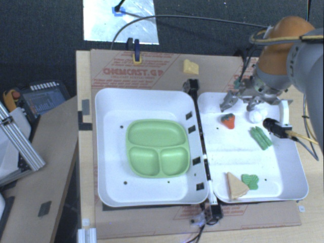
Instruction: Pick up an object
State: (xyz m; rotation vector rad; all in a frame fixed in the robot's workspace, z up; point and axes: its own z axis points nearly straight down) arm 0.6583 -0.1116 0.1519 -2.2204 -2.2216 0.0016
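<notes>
Bins sat side by side on the table [83,151]: the left bin [109,135] carried a green divided plate [156,148] at its centre, and the right bin [288,171] carried the loose pieces. Within the right bin, a small red strawberry-like toy [229,121] with a green top lay toward 11 o'clock, a white ball [254,116] rested near 12 o'clock, and a green ridged piece [261,137] lay just right of centre toward 2 o'clock. Down at 6 o'clock a tan wedge [236,185] sat touching a small green leafy piece [250,180] on its right.

The arm [298,59] reached in from 3 o'clock, its orange band [283,39] above the wrist. The hand [239,101] hung over the far edge of the right bin, at about 11 o'clock; its fingers stood apart, nothing between them. One fingertip [226,104] hovered just above the strawberry-like toy, the other close beside the white ball. Whether either tip touched the bin floor could not be told.

A yellow block [191,67] lay on the cardboard sheet [152,70] beyond the bins at 12 o'clock
</notes>
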